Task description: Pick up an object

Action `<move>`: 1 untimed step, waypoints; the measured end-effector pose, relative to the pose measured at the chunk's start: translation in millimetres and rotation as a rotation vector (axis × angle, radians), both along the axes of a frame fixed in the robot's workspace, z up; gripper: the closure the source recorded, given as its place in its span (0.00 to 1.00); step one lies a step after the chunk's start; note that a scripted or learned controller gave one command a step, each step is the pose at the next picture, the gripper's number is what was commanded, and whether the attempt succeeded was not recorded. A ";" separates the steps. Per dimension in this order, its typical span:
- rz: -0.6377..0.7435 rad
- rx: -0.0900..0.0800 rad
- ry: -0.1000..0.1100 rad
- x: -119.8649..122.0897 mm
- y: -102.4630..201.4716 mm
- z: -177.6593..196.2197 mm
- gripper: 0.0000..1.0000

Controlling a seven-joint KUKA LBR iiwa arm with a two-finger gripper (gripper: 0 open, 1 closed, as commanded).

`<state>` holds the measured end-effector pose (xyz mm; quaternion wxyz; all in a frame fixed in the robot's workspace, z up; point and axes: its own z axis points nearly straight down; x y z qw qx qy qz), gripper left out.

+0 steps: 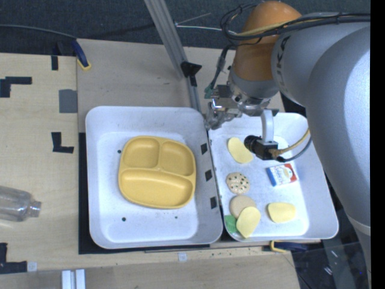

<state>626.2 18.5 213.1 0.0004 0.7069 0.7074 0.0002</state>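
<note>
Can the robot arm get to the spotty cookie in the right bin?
Probably yes. The cookie lies uncovered in the right bin, and the arm hangs over that bin's far end. A tan disc sits close beside it.

Two white bins under the arm

We see the gripper (pixel 215 118) over the far left corner of the right bin (pixel 313 203). Nearer us in that bin lie a yellow slice (pixel 239 150), a cookie (pixel 237 182) and a small carton (pixel 281 174). A yellow divided plate (pixel 157 171) sits in the left bin (pixel 93 161).
</note>
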 end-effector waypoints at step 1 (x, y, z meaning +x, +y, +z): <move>0.003 0.000 0.003 -0.7 1.7 8.3 1.00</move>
